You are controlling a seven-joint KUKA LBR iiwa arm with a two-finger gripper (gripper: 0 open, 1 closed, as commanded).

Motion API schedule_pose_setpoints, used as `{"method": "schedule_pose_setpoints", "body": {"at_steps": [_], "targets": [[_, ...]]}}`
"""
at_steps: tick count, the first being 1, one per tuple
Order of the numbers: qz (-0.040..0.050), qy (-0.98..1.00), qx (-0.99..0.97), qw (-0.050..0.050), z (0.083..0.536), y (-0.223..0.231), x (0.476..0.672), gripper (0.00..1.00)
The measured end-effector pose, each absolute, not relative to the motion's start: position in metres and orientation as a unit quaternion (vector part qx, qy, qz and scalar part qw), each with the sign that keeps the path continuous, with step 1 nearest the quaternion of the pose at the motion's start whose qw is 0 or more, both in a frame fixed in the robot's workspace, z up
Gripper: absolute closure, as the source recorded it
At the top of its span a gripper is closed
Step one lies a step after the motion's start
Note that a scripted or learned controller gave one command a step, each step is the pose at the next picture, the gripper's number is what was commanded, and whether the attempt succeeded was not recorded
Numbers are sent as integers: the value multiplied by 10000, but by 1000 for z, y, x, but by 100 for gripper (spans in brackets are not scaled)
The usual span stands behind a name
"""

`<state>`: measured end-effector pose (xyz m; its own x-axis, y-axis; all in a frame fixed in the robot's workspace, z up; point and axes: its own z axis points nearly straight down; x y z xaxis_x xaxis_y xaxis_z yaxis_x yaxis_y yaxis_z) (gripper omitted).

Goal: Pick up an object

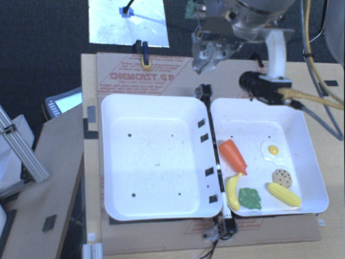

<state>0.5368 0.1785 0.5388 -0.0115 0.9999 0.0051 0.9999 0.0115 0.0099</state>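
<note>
Five toy foods in right bin [302, 128]: carrot [233, 154], banana [233, 192], fried egg [271, 150], cookie [281, 177], corn [284, 195]. Carrot nearest centre divider; likely light, rigid plastic, slick; grip across thick middle. Gripper [207, 55] hovers beyond far rim, holding nothing visible.

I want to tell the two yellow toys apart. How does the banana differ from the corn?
The banana is curved and smooth; the corn is straighter and looks ribbed. The banana lies against the right bin's left wall, beside the green leaf; the corn lies nearer the right side, just below the cookie. Both are yellow and lie flat in that bin.
</note>
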Motion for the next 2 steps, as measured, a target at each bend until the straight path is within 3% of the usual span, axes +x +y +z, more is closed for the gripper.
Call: {"method": "schedule_pose_setpoints", "body": {"at_steps": [1,2], "targets": [[11,7096,7046,3,504,234,563,100],[33,7069,7073,24,537,234,615,100]]}}
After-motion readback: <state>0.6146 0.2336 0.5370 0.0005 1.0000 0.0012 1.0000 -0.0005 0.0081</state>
